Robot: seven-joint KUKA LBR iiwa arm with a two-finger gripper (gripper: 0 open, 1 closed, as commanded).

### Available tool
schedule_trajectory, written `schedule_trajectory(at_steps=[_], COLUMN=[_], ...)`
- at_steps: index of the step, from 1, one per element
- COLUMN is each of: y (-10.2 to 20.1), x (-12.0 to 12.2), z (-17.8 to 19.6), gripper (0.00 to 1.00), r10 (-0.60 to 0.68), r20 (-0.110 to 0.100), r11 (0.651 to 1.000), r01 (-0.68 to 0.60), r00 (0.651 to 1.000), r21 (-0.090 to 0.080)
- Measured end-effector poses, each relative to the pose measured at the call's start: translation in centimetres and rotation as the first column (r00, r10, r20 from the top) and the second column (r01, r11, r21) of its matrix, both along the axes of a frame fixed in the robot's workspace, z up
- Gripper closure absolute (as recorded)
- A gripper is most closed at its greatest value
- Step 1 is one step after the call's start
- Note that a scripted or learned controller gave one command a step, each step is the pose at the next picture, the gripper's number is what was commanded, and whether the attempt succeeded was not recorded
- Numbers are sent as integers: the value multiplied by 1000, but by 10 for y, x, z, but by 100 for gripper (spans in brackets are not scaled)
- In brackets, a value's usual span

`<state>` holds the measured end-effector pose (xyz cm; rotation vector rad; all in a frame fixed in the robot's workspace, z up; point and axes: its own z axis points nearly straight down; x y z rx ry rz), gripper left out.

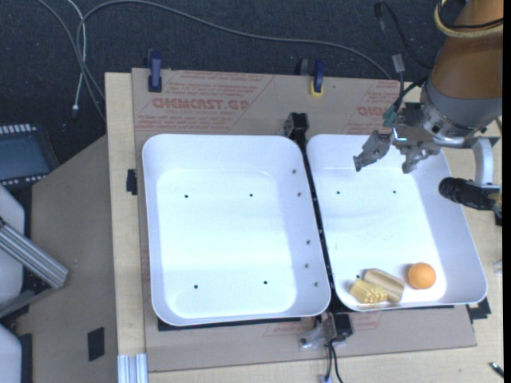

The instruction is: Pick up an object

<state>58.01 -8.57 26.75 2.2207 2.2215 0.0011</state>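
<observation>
The orange ball (pixel 421 275) sits near the right bin's (pixel 447 238) front edge, round, with no long axis. Just left, a tan bread roll (pixel 385 281) lies slanted, touching a corn piece (pixel 368 293). The gripper (pixel 394 157) hovers well apart, fingers spread, holding nothing.

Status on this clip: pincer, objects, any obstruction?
Pincer open, nothing held, over right white bin's far end. Round orange ball, tan oblong block, yellow corn-like piece at near edge. Path clear.
</observation>
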Motion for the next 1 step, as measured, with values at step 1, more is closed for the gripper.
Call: schedule_trajectory(at_steps=[1], y=[80], x=[-57], z=[-83], gripper=[0], r10=[6], r20=[-9], r11=[1000], r01=[-6], r00=[1000], r21=[2])
